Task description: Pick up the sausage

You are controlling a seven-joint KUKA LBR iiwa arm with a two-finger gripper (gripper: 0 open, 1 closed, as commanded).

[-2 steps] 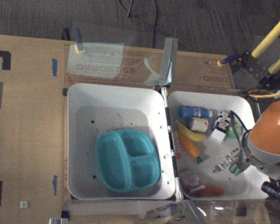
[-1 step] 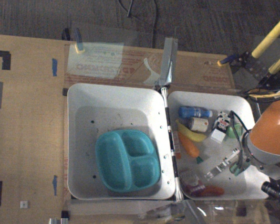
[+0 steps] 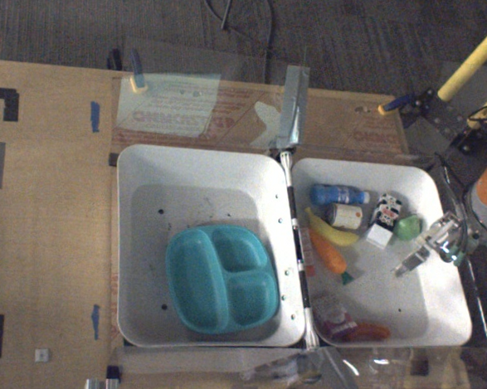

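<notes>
The sausage (image 3: 365, 331) is a reddish-brown link lying flat along the front wall of the right bin (image 3: 443, 316). A clear, crumpled wrapper touches its left end. My gripper (image 3: 428, 249) hangs over the right side of that bin, up and to the right of the sausage and well apart from it. Nothing shows in its grasp. The orange band of the arm sits at the view's right edge.
Toward the back of the right bin lie a blue bottle (image 3: 340, 195), a small can (image 3: 346, 216), a banana (image 3: 331, 230), a carrot (image 3: 329, 253), a black-and-white toy (image 3: 387, 210), a white block (image 3: 379, 235) and a green piece (image 3: 407, 227). A teal divided plate (image 3: 221, 279) rests in the left bin (image 3: 144, 191).
</notes>
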